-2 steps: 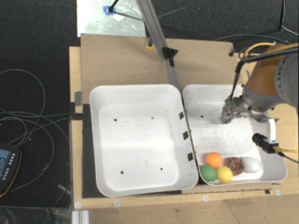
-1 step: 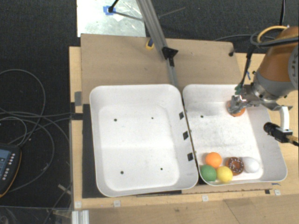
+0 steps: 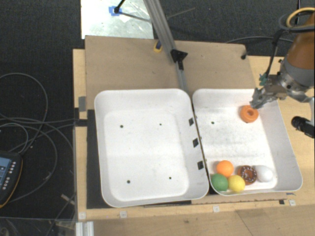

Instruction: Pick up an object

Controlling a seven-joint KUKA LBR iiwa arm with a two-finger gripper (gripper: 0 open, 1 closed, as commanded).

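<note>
An orange ring-shaped toy point(image 3: 249, 114) lies in the upper part of the right bin point(image 3: 231, 141). My gripper point(image 3: 258, 102) hangs just above and to the right of it, close to its edge, with nothing seen between the tips. At the bin's front edge sit an orange ball point(image 3: 225, 168), a green ball point(image 3: 220, 182), a yellow ball point(image 3: 236, 183), a brown chocolate doughnut point(image 3: 246, 173) and a white egg point(image 3: 265, 173).
The left bin point(image 3: 145, 146) stands beside the right one, joined by black clips point(image 3: 195, 142). A grey pole point(image 3: 162, 23) slants in from the top to the bins' back edge. Cables lie on the floor at left.
</note>
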